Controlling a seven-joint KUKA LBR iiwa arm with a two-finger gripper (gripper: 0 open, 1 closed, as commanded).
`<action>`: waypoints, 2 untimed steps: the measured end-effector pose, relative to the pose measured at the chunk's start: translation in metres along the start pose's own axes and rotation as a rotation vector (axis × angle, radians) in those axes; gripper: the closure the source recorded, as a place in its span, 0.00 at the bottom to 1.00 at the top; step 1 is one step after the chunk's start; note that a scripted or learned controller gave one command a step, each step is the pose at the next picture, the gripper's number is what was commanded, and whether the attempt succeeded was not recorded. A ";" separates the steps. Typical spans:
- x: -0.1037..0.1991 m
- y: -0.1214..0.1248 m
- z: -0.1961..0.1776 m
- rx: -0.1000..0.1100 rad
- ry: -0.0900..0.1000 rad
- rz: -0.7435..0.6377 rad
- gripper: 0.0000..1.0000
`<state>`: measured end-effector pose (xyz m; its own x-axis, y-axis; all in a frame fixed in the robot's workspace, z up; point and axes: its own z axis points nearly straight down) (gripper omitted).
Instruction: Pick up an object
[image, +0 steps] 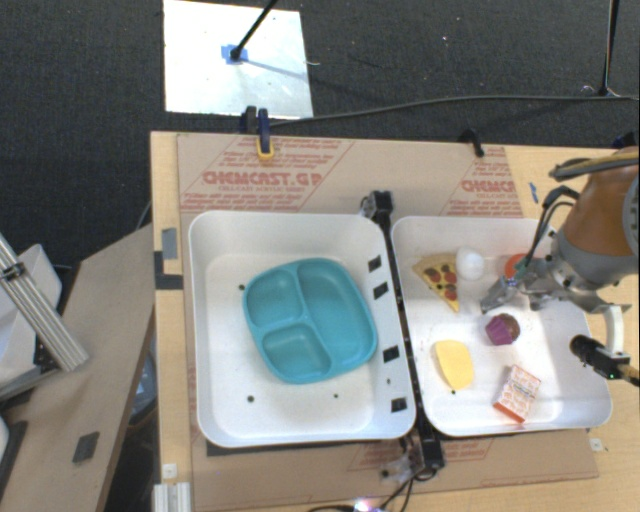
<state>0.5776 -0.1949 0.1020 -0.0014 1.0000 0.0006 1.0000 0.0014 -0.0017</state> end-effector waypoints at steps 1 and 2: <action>0.000 0.002 -0.013 -0.007 -0.002 0.000 1.00; 0.005 0.004 -0.059 -0.008 -0.002 -0.003 1.00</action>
<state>0.5814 -0.1898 0.1608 -0.0046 1.0000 -0.0016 1.0000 0.0046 0.0062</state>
